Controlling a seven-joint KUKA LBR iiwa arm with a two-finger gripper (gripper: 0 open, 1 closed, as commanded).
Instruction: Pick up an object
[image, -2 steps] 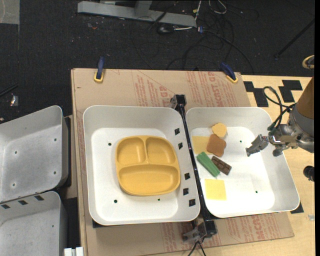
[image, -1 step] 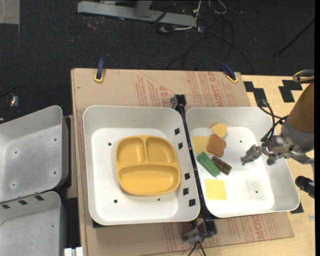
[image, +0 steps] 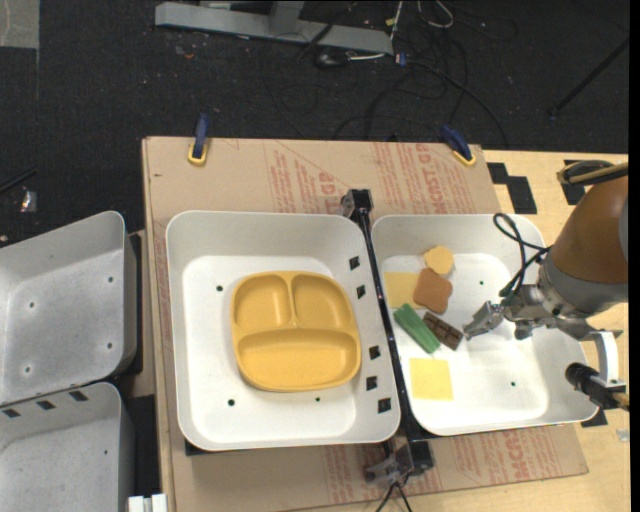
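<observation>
Gripper (image: 482, 322) hanging low inside the right white bin (image: 520, 400), fingers slightly apart, gripping nothing, tips just beside the dark brown block (image: 443, 330). Green stick (image: 415, 328) touching that block, brown toast-shaped piece (image: 433, 291) above, pale yellow square (image: 431, 378) nearer the front edge. Yellow divided plastic tray (image: 296, 331) sitting mid left bin (image: 200, 400).

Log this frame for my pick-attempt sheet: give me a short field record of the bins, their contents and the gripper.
left bin: holds a yellow divided tray
right bin: holds the small items
items in right bin: green block, dark brown bar, brown piece, orange piece, pale yellow square, pale yellow piece
gripper: over the right bin, just right of the dark brown bar
held object: none seen between the fingers
arm: enters from the right
</observation>
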